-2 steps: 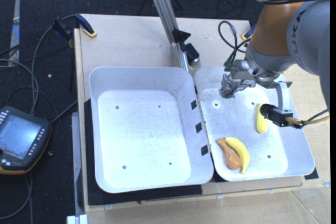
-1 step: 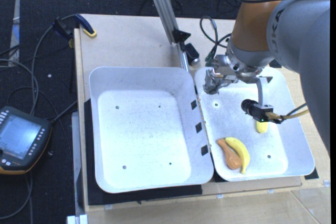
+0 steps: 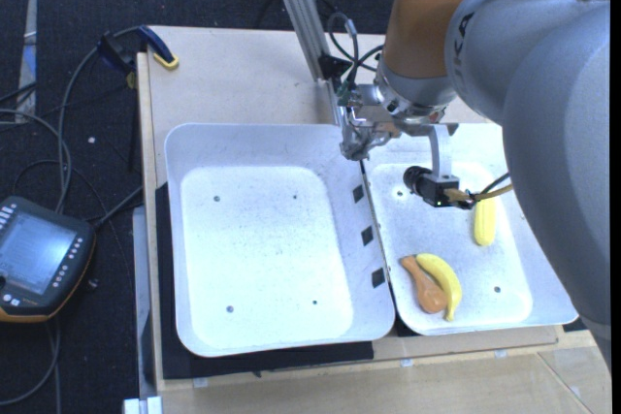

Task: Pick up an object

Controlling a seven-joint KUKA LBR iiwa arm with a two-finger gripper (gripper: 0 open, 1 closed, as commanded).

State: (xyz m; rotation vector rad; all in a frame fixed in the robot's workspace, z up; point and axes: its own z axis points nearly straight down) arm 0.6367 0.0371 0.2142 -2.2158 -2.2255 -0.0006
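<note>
Two shallow white bins sit side by side on the table [image 3: 243,82].

Left bin [image 3: 194,150]: white floor with fine dark speckle and a few small dark dots.

Right bin [image 3: 514,305]: holds three loose things.
- A banana [image 3: 441,279], yellow and curved, at about 6 o'clock in the bin.
- An orange-brown piece [image 3: 423,284] lying under and against the banana on its 9 o'clock side, touching it.
- A second yellow piece [image 3: 484,222], short and upright in the view, toward 3 o'clock, apart from the banana.
- A small black part [image 3: 428,184] with a cable hangs over the bin near 12 o'clock; whether it belongs to the arm cannot be told.

Three small black marks lie along the seam between the bins.

Arm [image 3: 543,82]: grey, with the orange band [image 3: 432,5], reaching in from 3 o'clock. The gripper [image 3: 357,146] sits above the far end of the seam between the bins, at 12 o'clock of the right bin's near corner, well apart from the banana. Cannot tell how it is set; nothing is seen in its grasp.

At 9 o'clock, off the table, a handheld control pad [image 3: 39,257] lies on the dark floor; its screen text is too small to read.
</note>
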